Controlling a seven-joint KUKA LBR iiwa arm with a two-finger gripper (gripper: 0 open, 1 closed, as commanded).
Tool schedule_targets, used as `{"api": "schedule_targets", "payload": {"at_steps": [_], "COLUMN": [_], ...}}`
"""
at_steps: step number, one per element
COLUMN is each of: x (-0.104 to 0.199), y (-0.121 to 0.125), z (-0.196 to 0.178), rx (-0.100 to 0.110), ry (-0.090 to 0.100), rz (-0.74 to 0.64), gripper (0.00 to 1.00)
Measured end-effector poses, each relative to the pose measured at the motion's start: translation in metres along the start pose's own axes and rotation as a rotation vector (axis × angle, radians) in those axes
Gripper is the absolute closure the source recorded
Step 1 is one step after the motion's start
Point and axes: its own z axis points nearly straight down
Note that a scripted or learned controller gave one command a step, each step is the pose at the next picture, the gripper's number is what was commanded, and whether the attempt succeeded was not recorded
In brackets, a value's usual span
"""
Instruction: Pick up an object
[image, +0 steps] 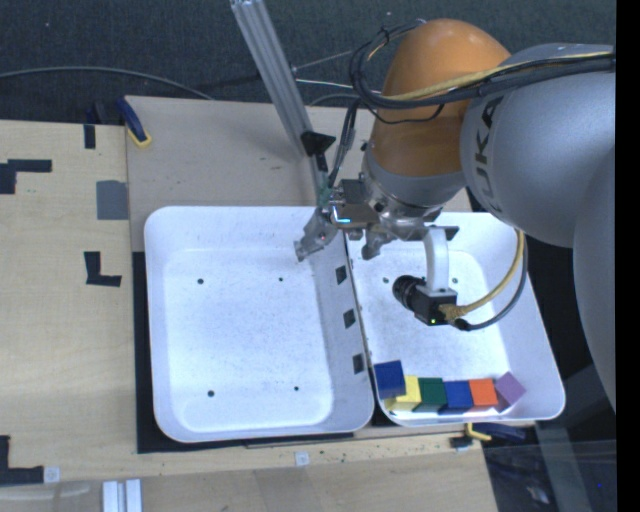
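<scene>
Right bin (520, 300) beneath the arm (440, 100), fingers (338, 243) spread, empty, tips blurred.

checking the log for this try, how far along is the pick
Done: the arm has reached in, and the gripper sits above the divide between the two bins. In hand: nothing visible between its fingers. Left: the whole grasp. The blocks, blue, yellow, green, orange and purple, all lie in a row at the near edge of the right bin, well away from the gripper.
</scene>
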Motion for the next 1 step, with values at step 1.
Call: {"api": "schedule_targets", "payload": {"at_steps": [1], "x": [-0.0163], "y": [0.0660], "z": [-0.0191], "rx": [0.001], "ry": [-0.004], "rz": [0.006], "gripper": [0.00]}}
